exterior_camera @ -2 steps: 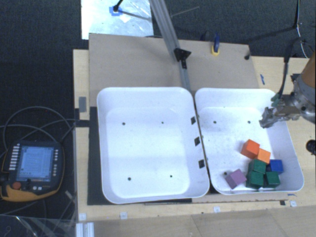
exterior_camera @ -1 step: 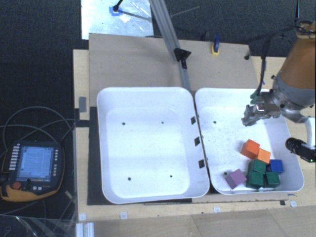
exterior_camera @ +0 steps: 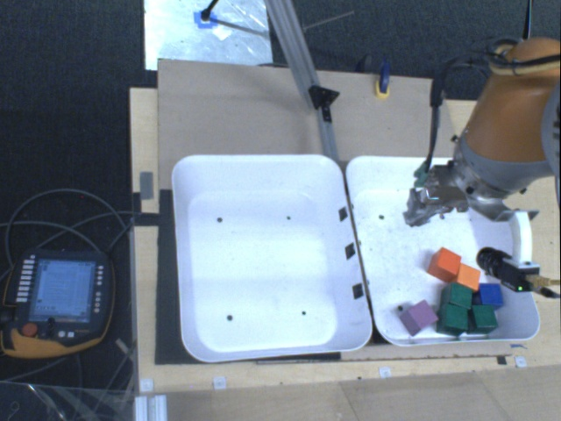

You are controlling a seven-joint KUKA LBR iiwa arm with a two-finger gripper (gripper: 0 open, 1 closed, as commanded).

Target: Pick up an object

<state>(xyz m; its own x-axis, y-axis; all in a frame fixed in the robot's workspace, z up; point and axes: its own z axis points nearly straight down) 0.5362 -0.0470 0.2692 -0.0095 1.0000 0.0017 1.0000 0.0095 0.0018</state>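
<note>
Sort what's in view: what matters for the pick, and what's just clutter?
Job: gripper above the right bin; orange block, purple block, blue block, green blocks clustered in its near right corner.

Lying about: left bin, teach pendant, tripod leg, blue clamp.

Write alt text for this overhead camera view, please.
A grey and orange robot arm's gripper hovers in the right white bin, above a cluster of coloured blocks in its near right corner. A second white bin sits beside it on the left.
</note>
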